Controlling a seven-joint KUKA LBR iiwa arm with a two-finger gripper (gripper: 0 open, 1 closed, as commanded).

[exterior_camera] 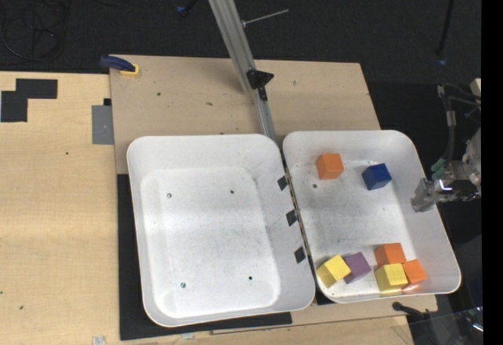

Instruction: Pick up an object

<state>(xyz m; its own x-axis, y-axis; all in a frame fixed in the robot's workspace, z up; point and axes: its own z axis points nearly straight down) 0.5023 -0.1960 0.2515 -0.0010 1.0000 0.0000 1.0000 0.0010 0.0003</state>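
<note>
So the right bin (369, 148) has all the blocks in it. Up near the top there's an orange cube (329, 166) and, just to its right, a blue cube (376, 176), the two sitting apart from each other. Down in the bottom corner there's a tight little cluster: a yellow cube (334, 269) touching a purple cube (357, 265), then another orange block (389, 254) with a second yellow block (391, 277) and a small orange one (414, 272) packed right against it. They all look like plain solid-colour cubes, matte, roughly alike in size. The left bin (157, 178) sits just beside it.

The gripper (427, 198) is hanging at the right bin's right rim, well apart from every block. It's small and kinda blurry there, probably angled down toward the bin.
</note>
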